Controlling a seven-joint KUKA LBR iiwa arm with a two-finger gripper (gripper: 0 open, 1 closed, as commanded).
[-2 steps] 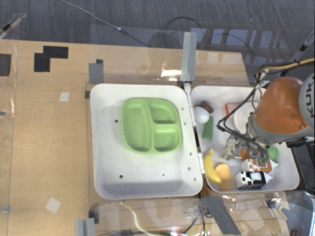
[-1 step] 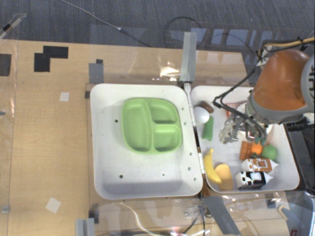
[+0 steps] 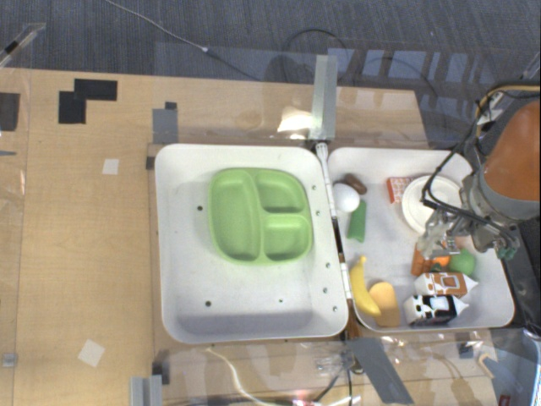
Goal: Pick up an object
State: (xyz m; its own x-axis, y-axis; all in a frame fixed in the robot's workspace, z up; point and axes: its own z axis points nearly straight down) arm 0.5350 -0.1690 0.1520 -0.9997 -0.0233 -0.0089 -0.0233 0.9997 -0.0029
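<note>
The right bin point(image 3: 385, 231) holds several small objects: a white ball point(image 3: 345, 198), a brown piece point(image 3: 352, 183), a green block point(image 3: 357, 221), a banana point(image 3: 361, 284), a yellow-orange lump point(image 3: 385, 301), a black and white cow-patterned carton point(image 3: 433, 309), an orange and white box point(image 3: 443, 283), a green round thing point(image 3: 463, 263), a red packet point(image 3: 397, 189) and a white plate point(image 3: 420, 204). My gripper point(image 3: 437, 242) hangs low at the bin's right side, just above an orange piece point(image 3: 422, 263) and next to the green round thing.
The left bin point(image 3: 177, 227) carries a green divided tray point(image 3: 259, 215). A metal post point(image 3: 325, 96) stands behind the wall between the bins. Black cables point(image 3: 444, 176) loop off the wrist over the plate. Wooden bench surrounds both bins.
</note>
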